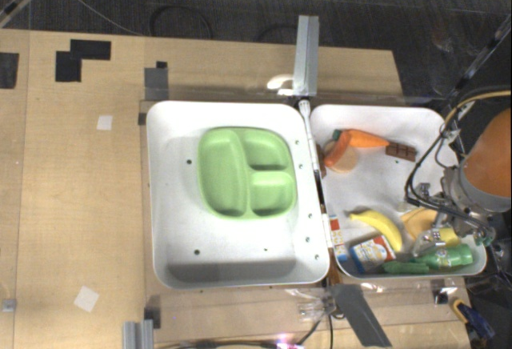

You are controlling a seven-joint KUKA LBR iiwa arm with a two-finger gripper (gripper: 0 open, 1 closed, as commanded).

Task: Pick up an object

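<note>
The right bin (376, 119) holds several objects. An orange carrot (366, 139) lies at its far side beside a round tan piece (341, 158) and a small brown bar (402, 151). A banana (381, 226) lies near the front, with a colourful box (365, 251) and a green bottle (432, 261) along the front wall. My gripper (436, 237) hangs low over the bin's front right corner, just above the green bottle and next to a second yellow fruit (419, 221). Cables and the wrist hide its tip.
The left bin (172, 179) holds a green divided plate (244, 171). A metal post (306, 55) stands behind the wall between the two bins. The arm's orange band (490, 154) and black cables (436, 155) overhang the right bin's right side.
</note>
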